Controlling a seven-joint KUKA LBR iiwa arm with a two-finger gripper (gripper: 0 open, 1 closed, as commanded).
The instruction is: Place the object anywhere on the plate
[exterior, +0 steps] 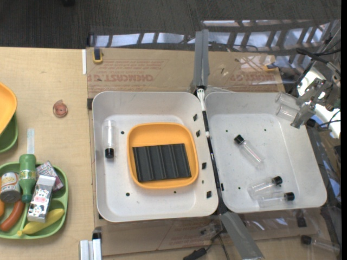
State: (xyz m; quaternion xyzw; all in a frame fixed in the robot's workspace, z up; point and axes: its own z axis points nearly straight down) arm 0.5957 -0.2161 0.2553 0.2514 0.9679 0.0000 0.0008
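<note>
At the far left of the surface [49, 80], a green divided tray [54, 221] is seen holding a green bottle [27, 175], a small can [8, 183], a white carton [39, 199], a red sausage-like toy [12, 216] and a yellow banana-like piece [46, 221]; above it part of an orange dish [6, 108] is stacked in a green one [6, 140], and a small pink round item [60, 109] lies alone on the wood. The left white bin [103, 199] contains an orange plate [161, 156] with a dark ribbed insert [162, 162] lying flat at its centre, and one clear vial with a black cap [109, 140] is laid along the bin's left wall, apart from the plate. In the right white bin [227, 196], three further clear black-capped vials are found: one [247, 148] lies diagonally near the middle, and two [265, 186] [274, 198] rest close together near the front right corner. At the upper right, the end effector [301, 112] is seen at the right bin's back corner, above the rim; whether it is released or clenched cannot be told, and nothing can be made out between its fingers.
</note>
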